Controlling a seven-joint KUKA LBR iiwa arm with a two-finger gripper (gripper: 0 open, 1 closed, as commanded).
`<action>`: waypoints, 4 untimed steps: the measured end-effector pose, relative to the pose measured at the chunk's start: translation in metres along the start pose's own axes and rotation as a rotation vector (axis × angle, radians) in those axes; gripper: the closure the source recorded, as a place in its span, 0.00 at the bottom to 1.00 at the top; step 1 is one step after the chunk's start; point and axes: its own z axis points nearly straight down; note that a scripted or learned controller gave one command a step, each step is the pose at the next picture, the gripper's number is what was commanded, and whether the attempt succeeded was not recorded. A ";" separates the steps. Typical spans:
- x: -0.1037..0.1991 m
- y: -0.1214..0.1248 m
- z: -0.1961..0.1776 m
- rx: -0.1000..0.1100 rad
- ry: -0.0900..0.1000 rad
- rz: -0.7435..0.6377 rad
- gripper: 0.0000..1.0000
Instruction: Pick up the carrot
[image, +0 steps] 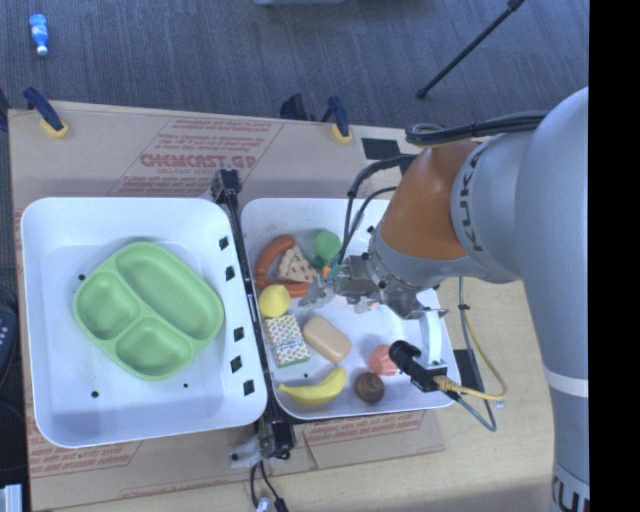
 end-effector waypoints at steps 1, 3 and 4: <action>-0.049 0.069 0.008 -0.002 -0.001 -0.087 0.00; -0.048 0.069 0.065 0.001 0.000 -0.117 1.00; 0.035 0.109 -0.026 -0.003 0.000 0.008 1.00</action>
